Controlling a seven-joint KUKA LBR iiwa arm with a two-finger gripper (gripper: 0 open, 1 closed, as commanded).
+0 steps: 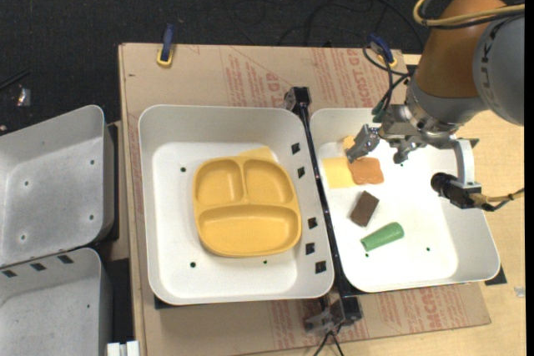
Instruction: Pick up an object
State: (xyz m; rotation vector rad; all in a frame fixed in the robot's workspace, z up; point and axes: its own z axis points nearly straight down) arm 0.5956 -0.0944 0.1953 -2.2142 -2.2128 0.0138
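Note:
In the right bin (467,254) lie a pale yellow flat block (335,173), an orange piece (367,172) touching its right side, a brown block (364,208) and a green cylinder (382,236). My gripper (384,148) hangs over the back of this bin, just above and behind the orange piece. Its fingers are spread apart, open, with nothing between them. The left fingertip (360,146) sits near the back edge of the yellow block.
The left bin (167,179) holds a yellow divided plate (247,207). A black divider (310,171) runs between the bins. Grey metal panels (50,179) lie to the far left. A black cable fitting (450,189) hangs over the right bin's right side.

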